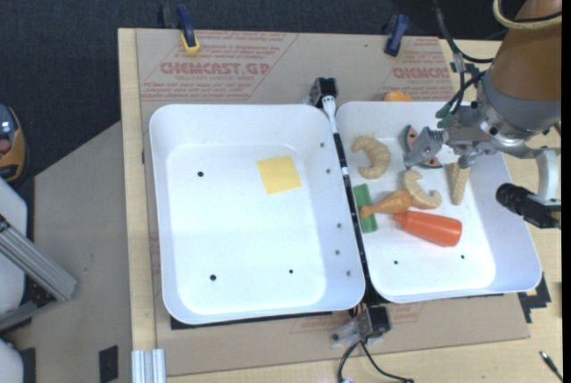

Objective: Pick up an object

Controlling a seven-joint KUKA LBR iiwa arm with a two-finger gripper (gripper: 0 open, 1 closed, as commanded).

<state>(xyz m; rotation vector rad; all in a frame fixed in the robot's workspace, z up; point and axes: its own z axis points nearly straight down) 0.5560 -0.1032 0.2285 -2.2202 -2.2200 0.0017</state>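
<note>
We see 2 white bins side by side: the left bin (178, 220) holds 1 yellow square (279, 174), and the right bin (500, 270) holds a pale croissant (373, 155), a green block (363, 207), an orange carrot (426, 226), a curved tan piece (421, 190), a cone-shaped piece (459, 182) and a watermelon slice (412, 140). The gripper (446, 145) hangs over the upper part of the right bin, just beside the watermelon slice and above the cone-shaped piece. We cannot tell how far its claw is spread, and we see nothing between the fingers.
</note>
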